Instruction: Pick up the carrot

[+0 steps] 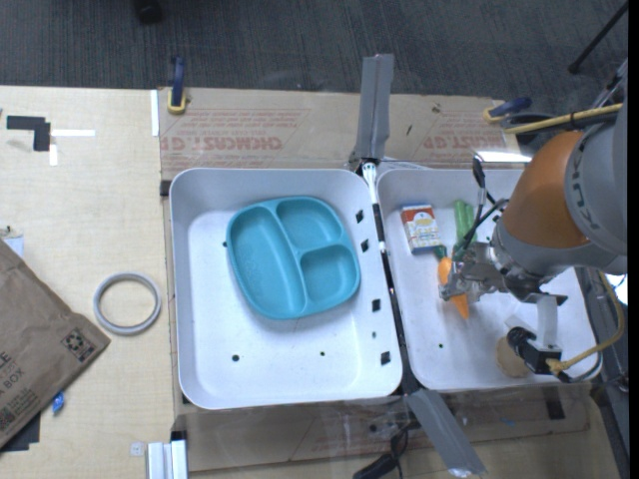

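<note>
Where gripper (457,287) meets carrot (452,285) | grip unclear | carton (421,229), green stalk (463,224) beside

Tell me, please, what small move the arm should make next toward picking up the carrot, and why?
Probably a short straight descent, then closing the jaws. The gripper sits in the right bin directly over the carrot, whose orange shows above and below it. The small carton and the green item lie just beyond, so sideways motion seems unneeded. Whether the carrot is already gripped is unclear.
</note>
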You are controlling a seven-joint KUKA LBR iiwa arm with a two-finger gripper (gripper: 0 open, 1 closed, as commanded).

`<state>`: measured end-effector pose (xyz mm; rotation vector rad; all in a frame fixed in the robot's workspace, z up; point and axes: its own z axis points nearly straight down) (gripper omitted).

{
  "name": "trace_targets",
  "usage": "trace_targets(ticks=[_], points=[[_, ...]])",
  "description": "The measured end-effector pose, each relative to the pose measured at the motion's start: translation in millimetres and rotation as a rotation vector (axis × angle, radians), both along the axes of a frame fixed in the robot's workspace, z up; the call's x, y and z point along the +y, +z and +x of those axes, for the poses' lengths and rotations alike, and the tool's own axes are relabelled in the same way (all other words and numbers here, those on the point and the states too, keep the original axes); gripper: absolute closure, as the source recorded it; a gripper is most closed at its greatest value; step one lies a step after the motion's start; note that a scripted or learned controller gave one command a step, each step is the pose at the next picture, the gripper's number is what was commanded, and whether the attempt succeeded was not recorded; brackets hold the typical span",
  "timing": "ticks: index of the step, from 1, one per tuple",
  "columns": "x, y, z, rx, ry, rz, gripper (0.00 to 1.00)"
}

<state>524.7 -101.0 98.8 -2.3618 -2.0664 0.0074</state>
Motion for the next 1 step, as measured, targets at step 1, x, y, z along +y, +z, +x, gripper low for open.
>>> trace_targets(ticks=[1], points=[[22.2,93.0,86.3,-0.007,0.566,0.000,1.00]])
